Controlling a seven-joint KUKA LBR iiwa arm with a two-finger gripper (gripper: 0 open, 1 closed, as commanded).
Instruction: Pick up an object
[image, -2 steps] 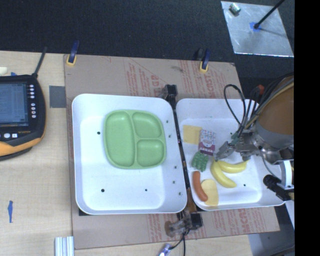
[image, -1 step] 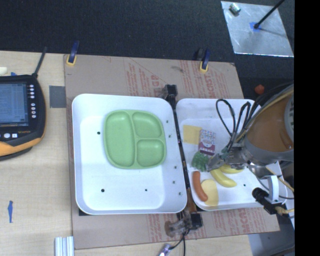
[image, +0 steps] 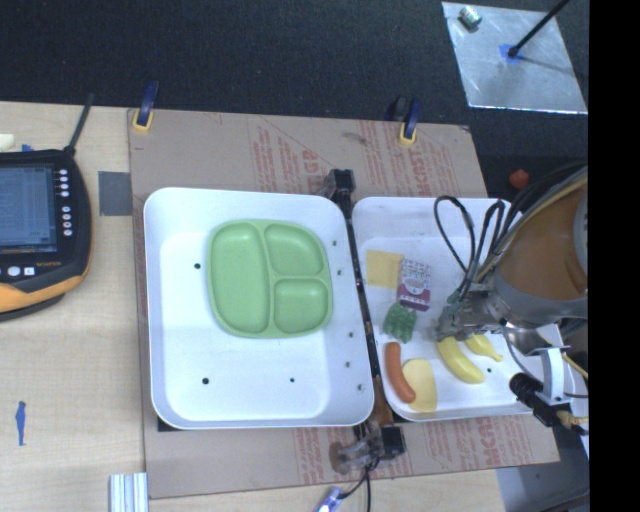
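On the worktop (image: 70, 400) two shallow white bins sit side by side on a sheet of brown cardboard (image: 300, 150) that is held at its far edge by two clamps. The left bin (image: 180, 390) carries a green divided plate (image: 270, 277), lying flat in the far half of the bin with its three compartments facing up. The right bin (image: 400, 215) holds a scatter of small toy foods: a yellow square slice (image: 384, 268) near the far left corner, a small pink and white packet (image: 414, 283) just beside it, a green block (image: 400, 322) just below the packet, a red sausage (image: 399, 371) near the front left, a pale yellow wedge (image: 421, 384) touching the sausage's right side, and two yellow bananas (image: 461, 361) lying near the front right. The arm (image: 545, 250) reaches in from the right, its orange band over the right edge of this bin, with black cables looping above the bin's far side. The tool (image: 452, 325) sits low over the middle of the right bin, just above the bananas and to the right of the green block; whether it is open or closed, and whether it has hold of anything, I cannot tell from this angle. A handheld control pad (image: 35, 235) with a dark screen and orange edge lies on the worktop well left of the bins
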